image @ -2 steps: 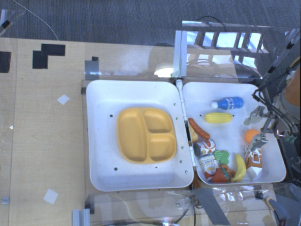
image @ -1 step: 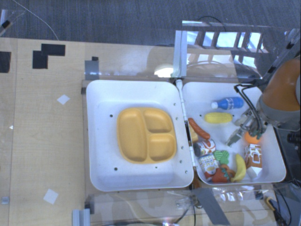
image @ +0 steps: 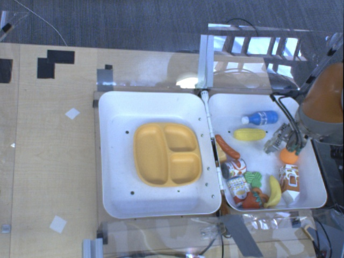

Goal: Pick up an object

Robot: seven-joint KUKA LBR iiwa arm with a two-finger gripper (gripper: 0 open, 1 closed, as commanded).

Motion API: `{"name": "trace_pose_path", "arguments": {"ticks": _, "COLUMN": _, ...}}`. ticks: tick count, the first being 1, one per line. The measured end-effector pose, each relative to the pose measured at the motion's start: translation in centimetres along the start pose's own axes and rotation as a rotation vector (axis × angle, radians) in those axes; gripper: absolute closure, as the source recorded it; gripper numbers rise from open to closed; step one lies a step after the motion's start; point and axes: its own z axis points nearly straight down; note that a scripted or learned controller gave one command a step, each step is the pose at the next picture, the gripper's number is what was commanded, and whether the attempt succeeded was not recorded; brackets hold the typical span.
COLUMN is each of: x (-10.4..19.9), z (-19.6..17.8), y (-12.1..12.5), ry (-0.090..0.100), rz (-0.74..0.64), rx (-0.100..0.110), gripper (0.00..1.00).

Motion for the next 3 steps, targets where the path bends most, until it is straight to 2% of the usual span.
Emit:
{"name": "trace_pose_path", "arguments": {"ticks": 1, "x": 0.0, "z": 0.1, "y": 0.0, "ry": 0.001, "rz": -0.001, "rx": 0.0, "gripper": 0.0}}
{"name": "trace_pose_path", "arguments": {"ticks": 2, "x": -7.2, "z": 1.8, "y": 2.6, "ry": 0.058, "rz": -0.183, "rx": 0.022, "gripper": 0.0}}
{"name": "trace_pose_path", "arguments": {"ticks": 3, "x": 0.6, "z": 1.1, "y": 10.1, "ry": 0.021, "rz": -0.226, "rx": 0.001, "gripper": 0.0}}
